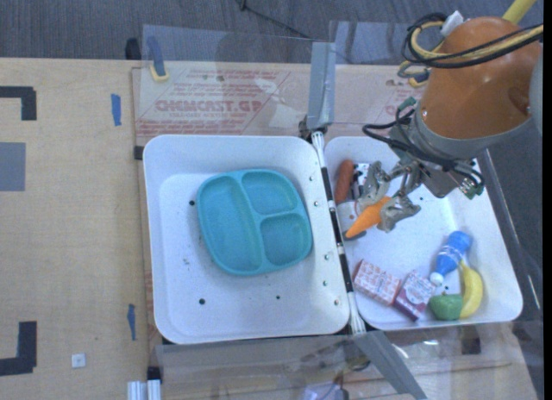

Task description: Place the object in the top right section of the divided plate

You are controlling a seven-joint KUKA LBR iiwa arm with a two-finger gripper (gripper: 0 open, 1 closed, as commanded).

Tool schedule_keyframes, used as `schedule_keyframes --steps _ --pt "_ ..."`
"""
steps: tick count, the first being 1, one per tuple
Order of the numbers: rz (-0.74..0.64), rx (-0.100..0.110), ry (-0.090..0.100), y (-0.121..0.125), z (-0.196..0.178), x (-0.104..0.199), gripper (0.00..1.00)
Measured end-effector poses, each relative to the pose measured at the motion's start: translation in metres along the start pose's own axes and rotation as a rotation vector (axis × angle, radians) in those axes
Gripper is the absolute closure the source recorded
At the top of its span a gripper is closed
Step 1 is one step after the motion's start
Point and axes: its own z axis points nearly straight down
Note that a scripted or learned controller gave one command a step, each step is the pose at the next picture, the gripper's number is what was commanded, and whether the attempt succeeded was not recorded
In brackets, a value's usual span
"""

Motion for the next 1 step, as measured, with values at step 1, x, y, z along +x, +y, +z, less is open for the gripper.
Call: schedule_keyframes --steps 1 --pt "0.007 0.001 -0.003 0.0737 -0.0030 -0.0434 1.00"
